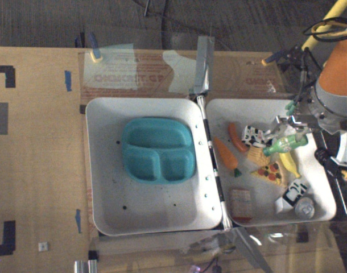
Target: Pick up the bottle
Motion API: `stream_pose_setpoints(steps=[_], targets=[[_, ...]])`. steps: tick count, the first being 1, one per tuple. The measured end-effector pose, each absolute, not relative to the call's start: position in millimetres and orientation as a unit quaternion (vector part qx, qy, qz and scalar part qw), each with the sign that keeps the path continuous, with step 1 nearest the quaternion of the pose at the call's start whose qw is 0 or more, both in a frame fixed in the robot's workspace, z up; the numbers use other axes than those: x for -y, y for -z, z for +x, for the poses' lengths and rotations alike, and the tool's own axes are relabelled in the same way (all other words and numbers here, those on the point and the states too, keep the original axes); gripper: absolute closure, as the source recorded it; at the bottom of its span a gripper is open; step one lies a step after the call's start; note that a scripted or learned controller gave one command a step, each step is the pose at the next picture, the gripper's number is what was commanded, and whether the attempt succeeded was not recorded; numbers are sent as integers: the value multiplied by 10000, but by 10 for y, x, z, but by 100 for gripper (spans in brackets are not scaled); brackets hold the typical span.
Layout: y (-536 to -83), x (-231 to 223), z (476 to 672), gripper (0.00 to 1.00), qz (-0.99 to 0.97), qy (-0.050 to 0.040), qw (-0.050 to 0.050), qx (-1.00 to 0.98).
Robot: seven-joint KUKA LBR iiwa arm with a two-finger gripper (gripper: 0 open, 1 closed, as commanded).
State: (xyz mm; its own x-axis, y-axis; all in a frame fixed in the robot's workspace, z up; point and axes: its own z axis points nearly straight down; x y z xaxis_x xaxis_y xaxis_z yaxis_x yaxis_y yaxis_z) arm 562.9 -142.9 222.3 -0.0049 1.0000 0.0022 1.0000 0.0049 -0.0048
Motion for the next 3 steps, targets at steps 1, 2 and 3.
stream_pose_setpoints(steps=[1, 2, 3], targets=[[-1551, 1916, 5929, 0, -7100, -8, 15, 7042], [-1196, 2016, 6107, 0, -7243, 26, -27, 6894], [-1074, 2036, 6483, 0, -7654, 98, -114, 6434]])
